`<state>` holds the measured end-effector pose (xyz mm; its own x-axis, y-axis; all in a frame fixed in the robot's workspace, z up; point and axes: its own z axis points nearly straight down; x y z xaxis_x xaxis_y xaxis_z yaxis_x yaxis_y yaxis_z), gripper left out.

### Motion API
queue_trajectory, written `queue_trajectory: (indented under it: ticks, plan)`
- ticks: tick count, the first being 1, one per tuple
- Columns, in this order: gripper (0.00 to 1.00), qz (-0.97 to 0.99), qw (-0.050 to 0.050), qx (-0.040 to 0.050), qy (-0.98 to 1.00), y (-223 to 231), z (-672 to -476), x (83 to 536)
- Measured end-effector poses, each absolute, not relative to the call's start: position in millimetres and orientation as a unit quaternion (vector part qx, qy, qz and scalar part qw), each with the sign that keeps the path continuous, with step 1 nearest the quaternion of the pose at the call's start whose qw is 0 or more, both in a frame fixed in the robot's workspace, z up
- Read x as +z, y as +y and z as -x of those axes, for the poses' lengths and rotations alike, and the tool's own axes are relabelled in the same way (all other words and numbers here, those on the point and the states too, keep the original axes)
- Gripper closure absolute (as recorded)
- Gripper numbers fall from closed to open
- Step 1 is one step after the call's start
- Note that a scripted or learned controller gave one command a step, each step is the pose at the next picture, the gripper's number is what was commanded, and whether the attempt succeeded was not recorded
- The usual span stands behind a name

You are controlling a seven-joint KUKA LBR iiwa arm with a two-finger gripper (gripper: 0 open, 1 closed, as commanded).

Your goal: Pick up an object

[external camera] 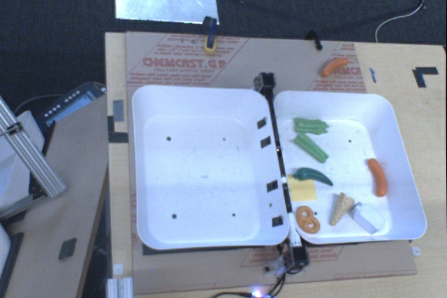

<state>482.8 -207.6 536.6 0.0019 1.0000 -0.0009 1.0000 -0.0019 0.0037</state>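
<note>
Orange sausage point(378, 177) lies lengthwise near right bin's point(401, 143) right wall.

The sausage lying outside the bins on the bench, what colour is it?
Orange; the sausage shows best in the camera view.

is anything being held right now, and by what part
Nothing is seen held. The orange sausage, green pepper and pretzel all lie loose in the right bin.

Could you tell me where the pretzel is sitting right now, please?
The pretzel lies in the right bin, at its near left corner, just below the yellow square and left of the cone.
</note>
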Motion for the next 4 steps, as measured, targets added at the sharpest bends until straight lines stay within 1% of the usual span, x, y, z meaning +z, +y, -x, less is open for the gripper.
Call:
queue_trajectory:
  ticks: [1, 2, 3, 4]
  plan:
    - [1.0, -0.704, 0.002, 0.0006, 0.71, -205, -579.1, 523]
    - [1.0, -0.708, 0.002, 0.0011, 0.706, -207, -484.6, 537]
    - [1.0, -0.704, 0.002, 0.0009, 0.71, -205, -579.1, 534]
    - [1.0, -0.707, 0.001, 0.0007, 0.707, -207, -511.5, 536]
